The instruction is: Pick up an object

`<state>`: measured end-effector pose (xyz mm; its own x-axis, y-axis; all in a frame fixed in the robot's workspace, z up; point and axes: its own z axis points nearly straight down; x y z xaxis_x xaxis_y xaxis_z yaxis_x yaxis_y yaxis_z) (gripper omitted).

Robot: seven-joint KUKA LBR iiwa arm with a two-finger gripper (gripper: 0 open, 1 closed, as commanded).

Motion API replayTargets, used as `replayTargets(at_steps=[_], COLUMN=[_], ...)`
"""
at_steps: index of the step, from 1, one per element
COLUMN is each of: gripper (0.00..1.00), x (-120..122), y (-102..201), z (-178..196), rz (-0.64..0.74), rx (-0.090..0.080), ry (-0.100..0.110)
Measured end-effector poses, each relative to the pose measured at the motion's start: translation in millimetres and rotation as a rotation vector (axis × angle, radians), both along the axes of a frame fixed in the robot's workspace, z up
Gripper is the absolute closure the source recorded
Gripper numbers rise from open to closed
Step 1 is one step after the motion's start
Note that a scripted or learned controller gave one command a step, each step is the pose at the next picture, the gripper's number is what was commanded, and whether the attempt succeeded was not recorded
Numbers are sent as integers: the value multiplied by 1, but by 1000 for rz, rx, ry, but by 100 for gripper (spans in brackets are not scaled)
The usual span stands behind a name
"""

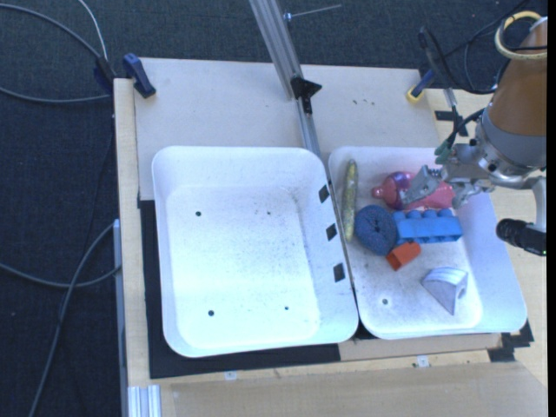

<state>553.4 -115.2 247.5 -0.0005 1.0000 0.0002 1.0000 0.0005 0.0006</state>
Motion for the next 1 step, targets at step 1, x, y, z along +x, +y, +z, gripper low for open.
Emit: replayTargets(at_steps=[1], gripper=[0], x=[-52], y=[72], z=[-54], rz=[5], rx=[2], ry=[5])
